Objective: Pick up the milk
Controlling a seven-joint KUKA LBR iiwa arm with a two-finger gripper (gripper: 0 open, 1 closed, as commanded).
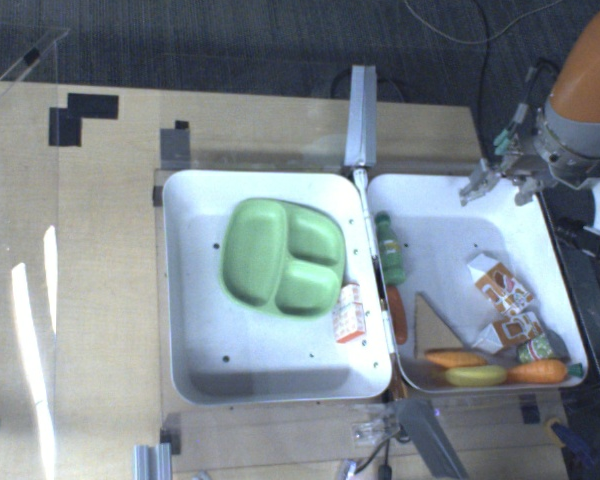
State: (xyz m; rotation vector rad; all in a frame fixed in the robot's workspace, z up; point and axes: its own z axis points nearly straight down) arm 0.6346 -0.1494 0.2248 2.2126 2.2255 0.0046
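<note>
The milk (349,315), a small white carton with red print, lies in the left bin (195,368) against its right wall, just below the green divided plate (282,256). My gripper (497,190) hangs over the far edge of the right bin (540,230), well up and to the right of the carton. Its two fingers are spread open and hold nothing. The orange band of the arm (588,68) rises behind it.
The right bin holds a green bottle (386,248), a red sausage (397,315), a brown cardboard wedge (438,323), a brown-patterned white carton (505,303), a yellow banana (475,375) and a carrot (538,371). A metal divider (361,118) runs between the bins.
</note>
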